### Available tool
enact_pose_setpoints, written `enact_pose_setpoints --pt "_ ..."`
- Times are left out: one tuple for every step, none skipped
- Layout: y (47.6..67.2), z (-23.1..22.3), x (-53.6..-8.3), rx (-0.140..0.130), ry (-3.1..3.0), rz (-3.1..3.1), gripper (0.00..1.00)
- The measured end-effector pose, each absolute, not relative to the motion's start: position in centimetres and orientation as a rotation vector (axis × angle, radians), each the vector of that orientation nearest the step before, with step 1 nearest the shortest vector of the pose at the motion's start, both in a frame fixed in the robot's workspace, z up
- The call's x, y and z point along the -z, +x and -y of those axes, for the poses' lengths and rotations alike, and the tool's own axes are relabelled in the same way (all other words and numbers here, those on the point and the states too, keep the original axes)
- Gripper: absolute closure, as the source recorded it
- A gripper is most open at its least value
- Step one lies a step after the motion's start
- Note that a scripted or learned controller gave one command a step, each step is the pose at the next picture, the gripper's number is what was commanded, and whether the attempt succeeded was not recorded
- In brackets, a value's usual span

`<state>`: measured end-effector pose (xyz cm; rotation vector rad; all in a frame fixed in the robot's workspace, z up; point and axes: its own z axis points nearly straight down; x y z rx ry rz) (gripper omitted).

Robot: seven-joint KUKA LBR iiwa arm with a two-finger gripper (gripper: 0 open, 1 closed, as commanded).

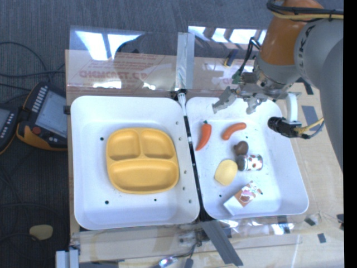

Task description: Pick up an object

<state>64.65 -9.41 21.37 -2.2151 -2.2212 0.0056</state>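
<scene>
I have the gripper (238, 100) hanging over the far end of the right bin (290, 191), fingers spread apart with nothing between them. The nearest pick is the sausage (234, 130), lying just near of the fingers, with the carrot (204, 135) to its left by the bin wall. I judge the sausage likely to roll or squirt out on closing. The carrot sits tight to the wall, so a finger could strike the rim.

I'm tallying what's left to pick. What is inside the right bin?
The right bin holds a carrot, a sausage, a brown piece, a yellow lump, a small can and a carton. The gripper covers part of the far wall.
</scene>
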Motion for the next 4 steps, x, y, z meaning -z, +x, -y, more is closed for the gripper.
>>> enact_pose_setpoints --pt "63.2 13.0 -9.6 -0.002 -2.100 2.332 0.00" --pt "63.1 13.0 -10.0 -0.007 -2.098 2.324 1.00" --pt "61.0 9.5 -22.4 -0.006 -2.151 2.286 1.00" --pt "61.4 3.5 -19.9 -0.012 -2.506 1.885 1.00"
